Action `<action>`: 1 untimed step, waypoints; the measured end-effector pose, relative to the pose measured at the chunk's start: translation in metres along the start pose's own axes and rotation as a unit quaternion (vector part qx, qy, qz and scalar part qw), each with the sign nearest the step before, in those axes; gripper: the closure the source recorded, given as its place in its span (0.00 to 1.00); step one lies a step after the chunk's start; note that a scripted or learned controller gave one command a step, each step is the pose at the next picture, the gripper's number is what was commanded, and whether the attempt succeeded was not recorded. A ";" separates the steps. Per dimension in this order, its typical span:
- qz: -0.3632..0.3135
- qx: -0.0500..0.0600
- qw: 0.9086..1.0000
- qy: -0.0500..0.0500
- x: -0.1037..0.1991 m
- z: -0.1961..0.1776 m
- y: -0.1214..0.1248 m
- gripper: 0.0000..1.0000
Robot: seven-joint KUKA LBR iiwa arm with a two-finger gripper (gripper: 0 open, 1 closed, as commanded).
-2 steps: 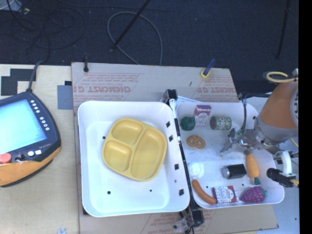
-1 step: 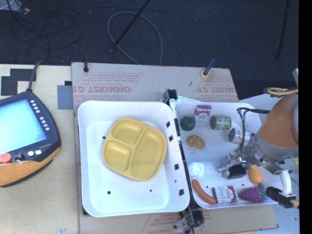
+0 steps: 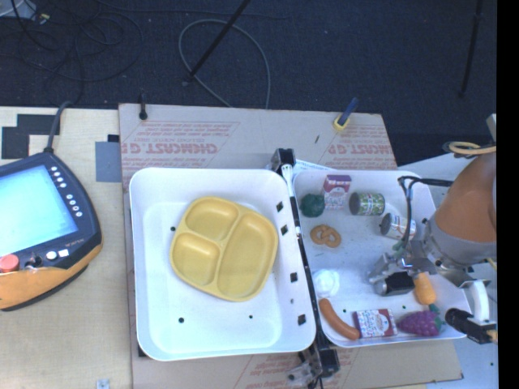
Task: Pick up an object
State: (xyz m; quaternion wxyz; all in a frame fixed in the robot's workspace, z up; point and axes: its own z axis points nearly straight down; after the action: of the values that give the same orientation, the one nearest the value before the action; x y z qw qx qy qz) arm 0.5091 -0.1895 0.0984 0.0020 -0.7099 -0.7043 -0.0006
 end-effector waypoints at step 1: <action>-0.005 -0.002 1.000 -0.001 0.047 0.010 0.036 1.00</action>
State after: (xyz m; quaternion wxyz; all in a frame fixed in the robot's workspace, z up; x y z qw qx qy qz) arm 0.5455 -0.1424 0.0886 -0.0001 -0.7066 -0.7076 -0.0008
